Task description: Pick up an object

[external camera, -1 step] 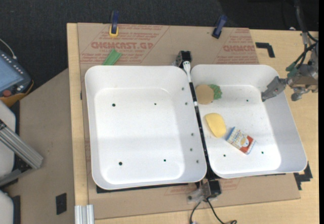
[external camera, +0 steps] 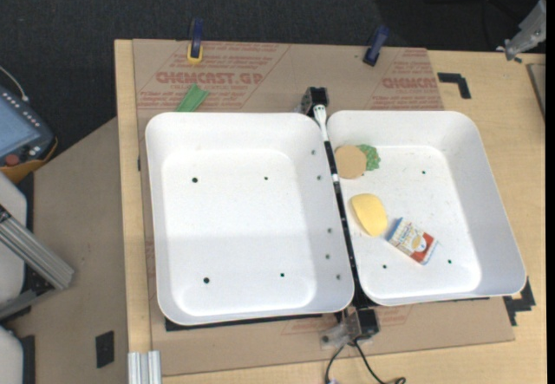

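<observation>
While the soft yellow lump (external camera: pixel 369 214) sits in the right white bin (external camera: pixel 486 200), a round tan cookie (external camera: pixel 349 161) lies above it and a small red-and-white packet (external camera: pixel 411 242) just beside it.

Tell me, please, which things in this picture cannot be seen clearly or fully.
- Green piece in the right bin, camera view: the tan round object covers part of it, so its full shape is hidden.
- Small carton: its print is too small to read.
- Yellow object: too little detail to tell what it is.
- Grey metal part at the right edge: cut off by the frame.
</observation>
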Tool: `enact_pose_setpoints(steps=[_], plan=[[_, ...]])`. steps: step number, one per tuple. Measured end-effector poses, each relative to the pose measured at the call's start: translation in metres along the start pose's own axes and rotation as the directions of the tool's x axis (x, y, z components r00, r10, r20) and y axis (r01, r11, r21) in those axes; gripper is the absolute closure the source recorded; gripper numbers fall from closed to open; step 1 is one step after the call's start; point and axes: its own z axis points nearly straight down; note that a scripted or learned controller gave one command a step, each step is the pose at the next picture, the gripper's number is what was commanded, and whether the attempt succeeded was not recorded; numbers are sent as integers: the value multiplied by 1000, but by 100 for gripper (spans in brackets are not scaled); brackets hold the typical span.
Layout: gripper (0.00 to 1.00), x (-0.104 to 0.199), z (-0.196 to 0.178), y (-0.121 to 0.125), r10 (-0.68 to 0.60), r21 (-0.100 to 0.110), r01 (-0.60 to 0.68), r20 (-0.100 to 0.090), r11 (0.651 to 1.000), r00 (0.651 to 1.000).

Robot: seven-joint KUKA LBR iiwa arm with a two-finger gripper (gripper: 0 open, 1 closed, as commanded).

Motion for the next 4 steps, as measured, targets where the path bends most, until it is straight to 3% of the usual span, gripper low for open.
enact_pose_setpoints(steps=[1, 2, 3, 4], plan=[[100, 0, -1, -2, 2, 16, -2, -3, 1000, 1000], [100, 50, 184, 25, 0, 40, 1, -13, 999, 1000], [100, 95, 122, 69, -2, 14, 2, -6, 1000, 1000], [100, 104, -44, 10, 2, 0, -2, -6, 1000, 1000]])
